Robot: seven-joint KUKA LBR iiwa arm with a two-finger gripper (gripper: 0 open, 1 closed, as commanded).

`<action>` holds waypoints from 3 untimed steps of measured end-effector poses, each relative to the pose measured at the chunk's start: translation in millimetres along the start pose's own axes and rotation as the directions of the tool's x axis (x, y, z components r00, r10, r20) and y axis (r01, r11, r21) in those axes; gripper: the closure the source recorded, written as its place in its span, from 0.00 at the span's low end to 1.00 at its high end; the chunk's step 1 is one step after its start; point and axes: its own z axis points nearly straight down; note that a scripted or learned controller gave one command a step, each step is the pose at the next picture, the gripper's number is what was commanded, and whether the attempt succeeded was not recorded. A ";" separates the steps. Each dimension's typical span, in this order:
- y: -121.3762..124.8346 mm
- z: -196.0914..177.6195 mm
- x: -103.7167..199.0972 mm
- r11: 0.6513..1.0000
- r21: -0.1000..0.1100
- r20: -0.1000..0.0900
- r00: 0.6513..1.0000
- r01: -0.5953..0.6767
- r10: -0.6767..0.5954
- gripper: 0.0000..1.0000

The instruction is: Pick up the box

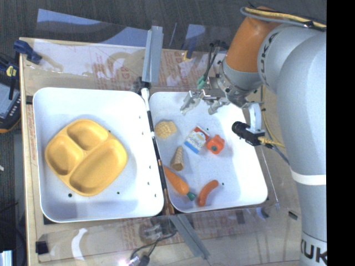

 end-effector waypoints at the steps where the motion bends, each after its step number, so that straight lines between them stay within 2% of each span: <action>1: -9.3 109.4 -46.0 0.999 0.001 0.002 0.999 0.049 -0.049 0.00; 2: -40.4 108.6 -27.9 0.990 -0.001 0.000 0.990 0.143 -0.143 0.00; 3: -68.0 109.0 -15.3 0.962 -0.001 0.000 0.962 0.274 -0.274 0.00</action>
